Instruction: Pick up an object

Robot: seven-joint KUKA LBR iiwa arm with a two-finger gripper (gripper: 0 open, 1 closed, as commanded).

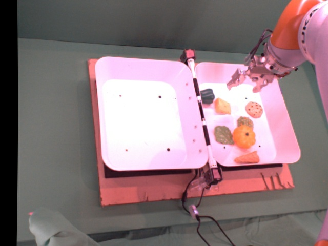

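Nearest you, a crumpled green cloth [51,228] lies on the worktop [56,111] at seven o'clock. The left bin [148,68] sits bare-floored; the right bin [284,137] gathers every candidate, so the arm [302,19] reaches there. Its claw [247,81] hangs spread and empty at one o'clock, above the pumpkin [244,136], cookie [253,109] and cheese wedge [222,106].
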